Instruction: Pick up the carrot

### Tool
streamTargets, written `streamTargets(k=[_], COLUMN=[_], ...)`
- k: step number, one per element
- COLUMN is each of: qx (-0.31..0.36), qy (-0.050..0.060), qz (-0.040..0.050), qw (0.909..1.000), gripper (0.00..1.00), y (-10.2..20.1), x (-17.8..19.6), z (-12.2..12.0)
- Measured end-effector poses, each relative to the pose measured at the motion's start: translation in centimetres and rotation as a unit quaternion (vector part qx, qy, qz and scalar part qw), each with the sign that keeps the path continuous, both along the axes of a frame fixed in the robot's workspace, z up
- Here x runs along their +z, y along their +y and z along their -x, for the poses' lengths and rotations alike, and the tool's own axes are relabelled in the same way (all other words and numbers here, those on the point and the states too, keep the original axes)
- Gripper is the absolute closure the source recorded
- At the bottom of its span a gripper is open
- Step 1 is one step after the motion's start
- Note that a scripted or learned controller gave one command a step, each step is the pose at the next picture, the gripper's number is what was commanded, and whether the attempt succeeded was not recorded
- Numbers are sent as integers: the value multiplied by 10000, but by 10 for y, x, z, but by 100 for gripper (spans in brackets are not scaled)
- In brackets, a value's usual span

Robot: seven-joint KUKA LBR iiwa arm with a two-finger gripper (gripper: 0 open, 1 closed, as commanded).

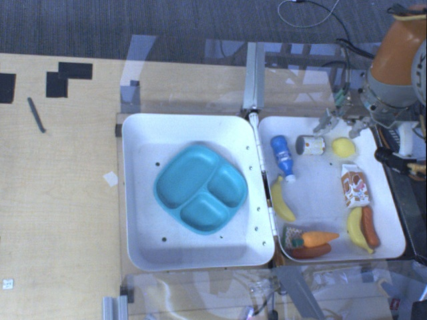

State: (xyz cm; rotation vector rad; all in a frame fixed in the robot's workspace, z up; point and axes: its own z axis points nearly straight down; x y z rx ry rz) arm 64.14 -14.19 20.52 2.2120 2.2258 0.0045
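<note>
carrot [319, 237] near right bin's [398, 245] front

Grey arm [400, 59] entering from right, tool [345, 123] pointing down, fingers spread, empty

I log: bins [133, 199], smooth white plastic; divided plate [200, 189], matt blue plastic; bench [60, 199], pale wood-grain; carrot [320, 237], glossy orange plastic; bottle [281, 153], shiny blue plastic; floor [167, 12], rough grey carpet.
</note>
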Motion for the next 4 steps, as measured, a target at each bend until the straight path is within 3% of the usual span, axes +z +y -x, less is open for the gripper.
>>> streamTargets(k=[1,2,3,4], qx=[-509,98,360,1448], qy=[10,-3,-3,13], qz=[-3,-5,2,0], qw=[9987,10000,9994,9895], gripper=[0,0,0,0], y=[43,102,59,48], x=[-41,2,16,-104], z=[57,52,118,154])
